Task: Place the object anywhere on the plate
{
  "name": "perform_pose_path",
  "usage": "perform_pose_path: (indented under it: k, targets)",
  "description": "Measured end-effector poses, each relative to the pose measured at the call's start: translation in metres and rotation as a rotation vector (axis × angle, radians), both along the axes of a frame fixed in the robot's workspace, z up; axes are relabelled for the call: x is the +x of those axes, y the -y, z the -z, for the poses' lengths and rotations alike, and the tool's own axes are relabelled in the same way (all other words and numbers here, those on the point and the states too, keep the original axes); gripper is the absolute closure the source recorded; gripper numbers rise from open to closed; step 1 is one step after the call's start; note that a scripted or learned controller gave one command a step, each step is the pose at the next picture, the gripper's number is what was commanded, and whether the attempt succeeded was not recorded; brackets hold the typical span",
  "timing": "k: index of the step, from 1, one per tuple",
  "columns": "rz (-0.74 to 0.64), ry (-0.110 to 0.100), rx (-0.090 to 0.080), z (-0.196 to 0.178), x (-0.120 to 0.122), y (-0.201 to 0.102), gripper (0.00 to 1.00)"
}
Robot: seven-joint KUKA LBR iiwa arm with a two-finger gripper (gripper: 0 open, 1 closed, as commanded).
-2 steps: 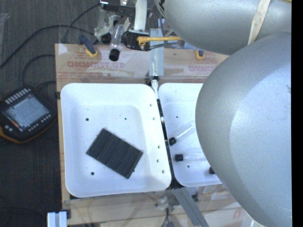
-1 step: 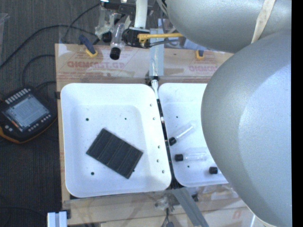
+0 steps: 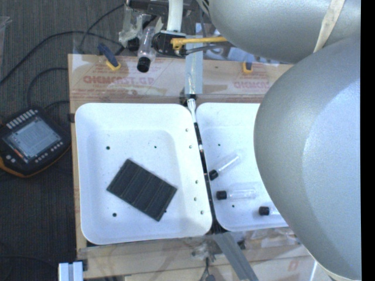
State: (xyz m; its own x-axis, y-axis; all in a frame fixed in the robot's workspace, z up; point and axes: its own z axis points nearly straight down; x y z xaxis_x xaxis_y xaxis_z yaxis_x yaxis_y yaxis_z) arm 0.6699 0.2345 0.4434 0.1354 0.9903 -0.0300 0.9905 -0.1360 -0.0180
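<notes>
Grey arm [image 3: 310, 157], tube [image 3: 145, 52] in hand [image 3: 142, 40]

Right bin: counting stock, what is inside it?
The right bin holds clear tubes with black caps: one, another, a cap. The arm covers the rest.

Plate [image 3: 141, 189] lies in the left bin [image 3: 94, 122]; right of it, the neighbouring bin [image 3: 225, 124] holds what appear to be three capped tubes [image 3: 225, 164], beneath the arm [image 3: 316, 157].
</notes>
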Motion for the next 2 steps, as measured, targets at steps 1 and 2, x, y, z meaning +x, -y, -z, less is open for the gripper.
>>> perform_pose_path:
  k: [1, 2]
  targets:
    - [0.001, -0.005, -0.008, -0.0049, 0.0015, 0.0000, 1.00]
    - [0.003, -0.008, -0.017, -0.0105, 0.0030, 0.0001, 1.00]
